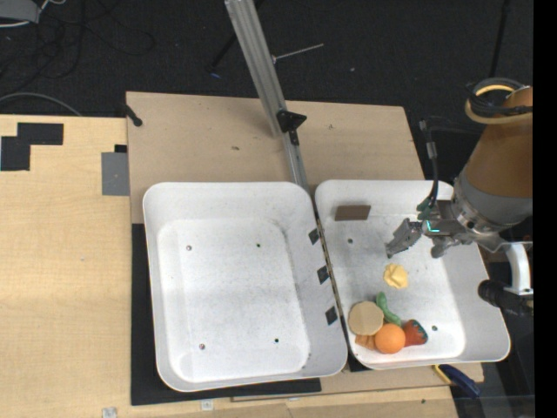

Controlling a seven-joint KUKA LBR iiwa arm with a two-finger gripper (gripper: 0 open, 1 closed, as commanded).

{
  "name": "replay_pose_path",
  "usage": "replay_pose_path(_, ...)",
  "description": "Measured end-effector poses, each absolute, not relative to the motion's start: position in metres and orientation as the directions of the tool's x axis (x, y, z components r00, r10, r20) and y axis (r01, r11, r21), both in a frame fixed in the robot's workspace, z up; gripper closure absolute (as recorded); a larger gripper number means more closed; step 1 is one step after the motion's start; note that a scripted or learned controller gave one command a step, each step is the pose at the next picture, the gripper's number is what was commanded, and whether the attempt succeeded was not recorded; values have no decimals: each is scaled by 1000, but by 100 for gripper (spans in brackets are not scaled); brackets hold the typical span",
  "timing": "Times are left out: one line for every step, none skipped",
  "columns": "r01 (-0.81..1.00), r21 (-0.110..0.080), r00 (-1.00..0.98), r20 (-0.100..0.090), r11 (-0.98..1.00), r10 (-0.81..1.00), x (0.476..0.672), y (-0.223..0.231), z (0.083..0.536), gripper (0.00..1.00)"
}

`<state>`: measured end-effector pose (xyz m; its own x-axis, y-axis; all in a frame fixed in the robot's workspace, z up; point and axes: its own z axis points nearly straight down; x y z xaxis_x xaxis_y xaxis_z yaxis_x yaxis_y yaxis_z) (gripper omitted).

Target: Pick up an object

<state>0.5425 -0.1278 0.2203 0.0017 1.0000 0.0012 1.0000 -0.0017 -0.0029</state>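
- Gripper point(421, 242) hangs over the right bin, its two dark fingers spread apart with nothing between them. A green light glows at its base.
- Arm point(498, 159) — grey, with an orange band above the wrist — enters from the right edge and ends over the right bin's upper half.
- Left bin point(174, 207): shallow, white, speckled plastic with rounded corners and a few small dark holes in its floor.
- Right bin point(483, 338): same make, touching the left bin along a shared edge fitted with black clips.
- Brown block point(352, 212): flat, rectangular, matte; lies at the top of the right bin, up and to the left of the fingers.
- Cluster in the lower part of the right bin: a tan disc point(366, 319), smooth and round; an orange ball point(390, 339) touching it; a red piece point(416, 334) beside the ball; a green piece point(389, 310) lying across them.
- Yellow object point(396, 276): small, lumpy, roughly rounded with no clear long axis. It sits alone on the bin floor just below and slightly left of the fingers — the nearest candidate, in my judgement, reached by a short descent toward the lower left.
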Motion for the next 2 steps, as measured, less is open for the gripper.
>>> replay_pose_path(1000, -8, 1, 2, -1, 1000, 544, -136, 169, 0)
replay_pose_path(1000, -9, 1, 3, -1, 1000, 539, -127, 119, 0)
